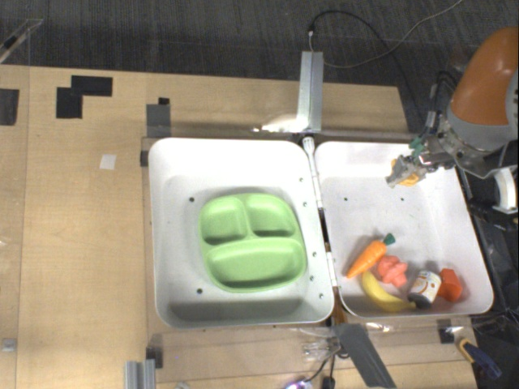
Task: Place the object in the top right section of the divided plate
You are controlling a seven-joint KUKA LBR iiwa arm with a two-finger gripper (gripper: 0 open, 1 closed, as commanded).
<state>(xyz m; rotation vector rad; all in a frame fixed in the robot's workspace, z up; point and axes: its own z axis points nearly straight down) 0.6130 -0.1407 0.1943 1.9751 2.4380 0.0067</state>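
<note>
Two shallow white bins side by side on pale wooden worktop: left bin with light green divided plastic plate, right bin with toys. Grey arm with orange band reaching in from right, hand low over far part of right bin. Something small, yellowish at hand tip, too blurred to tell if a held object or part of hand; cannot tell whether open or closed. Heaped in near right corner of right bin: orange plastic carrot with green top, yellow plastic banana, pink lumpy toy, small white and dark bottle-like toy, orange-red round toy. All touching or just beside each other. Plate's top right section bare, well apart from hand, across the divider wall between bins.

Risks, judged from here: hand well apart from the heap, so possibly an empty grab or a weak pinch. Crowded pile likely to give a two-item pickup or a nudge instead of a grasp. Long carry over bin walls could clip a rim and drop the load. Top right section small and next to two others; slight offset would land object in the wrong compartment or on a ridge. Round toys liable to roll out.
</note>
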